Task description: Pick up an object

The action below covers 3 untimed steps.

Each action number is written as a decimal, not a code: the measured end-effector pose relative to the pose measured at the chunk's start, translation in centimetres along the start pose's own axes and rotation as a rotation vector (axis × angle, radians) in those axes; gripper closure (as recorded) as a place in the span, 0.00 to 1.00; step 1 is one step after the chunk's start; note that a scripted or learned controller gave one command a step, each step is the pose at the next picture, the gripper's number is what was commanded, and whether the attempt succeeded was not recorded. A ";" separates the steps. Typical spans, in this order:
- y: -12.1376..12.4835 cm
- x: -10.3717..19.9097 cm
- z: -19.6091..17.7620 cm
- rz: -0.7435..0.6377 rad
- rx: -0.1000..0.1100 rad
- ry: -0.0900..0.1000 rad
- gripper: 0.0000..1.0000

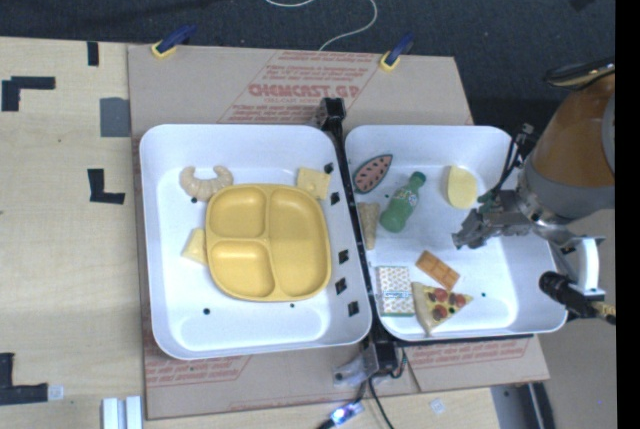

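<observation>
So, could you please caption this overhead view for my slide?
KUKA gripper hovering in right bin near yellow round piece.

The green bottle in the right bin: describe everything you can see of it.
The small green plastic-looking bottle lies on its side on the floor of the right white bin, in the bin's upper left part. It has a rounded body and a lighter green cap that points up and to the right. Its lower end lies against or just next to a pale yellow wedge. A watermelon slice toy lies apart from it, up and left. Nothing grips it; the claw is off to its right.
</observation>
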State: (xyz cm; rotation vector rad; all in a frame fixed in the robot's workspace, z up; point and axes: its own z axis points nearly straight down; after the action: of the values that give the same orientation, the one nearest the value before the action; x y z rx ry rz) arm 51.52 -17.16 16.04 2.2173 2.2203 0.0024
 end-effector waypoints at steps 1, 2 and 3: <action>0.1 -0.7 -6.0 0.000 0.000 0.000 1.00; 0.2 -0.7 -6.4 0.000 0.005 0.002 1.00; 0.2 4.1 -6.2 -0.004 0.006 0.003 1.00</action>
State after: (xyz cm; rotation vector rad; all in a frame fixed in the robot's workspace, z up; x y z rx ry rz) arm 51.68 -13.03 22.23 2.2174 2.2285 -0.0013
